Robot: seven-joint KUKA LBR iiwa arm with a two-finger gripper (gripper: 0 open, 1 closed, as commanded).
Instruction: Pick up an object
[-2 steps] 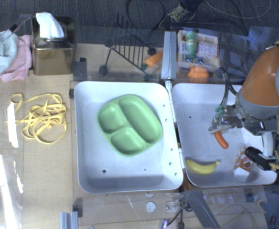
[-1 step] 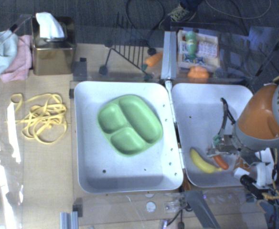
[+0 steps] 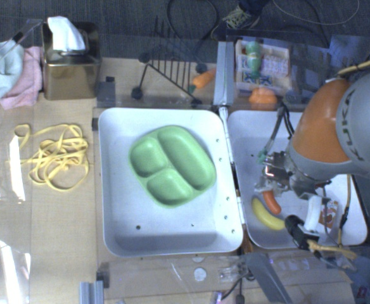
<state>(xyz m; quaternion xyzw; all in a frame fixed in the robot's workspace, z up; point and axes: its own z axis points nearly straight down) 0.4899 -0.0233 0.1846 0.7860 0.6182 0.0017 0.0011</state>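
We are looking down at the surface (image 3: pixel 58 233) with two white bins side by side. The left bin (image 3: pixel 118 227) is holding a green divided plate (image 3: pixel 172 164), which is lying near its middle. The arm (image 3: pixel 343 128), grey with an orange band, is reaching from the right over the right bin (image 3: pixel 248 132). Its gripper (image 3: pixel 272 181) is hanging low in this bin, just above a small orange-red object (image 3: pixel 272 202), maybe a toy carrot. A yellow banana (image 3: pixel 267 216) is lying just beside this object, near the front wall of the bin. We cannot tell whether the fingers are apart or together, because the wrist is hiding them, and we are seeing nothing clearly between them. On the surface to the left, a loose yellow cord (image 3: pixel 52 155) is lying, and behind it a tissue box (image 3: pixel 70 65) is standing.
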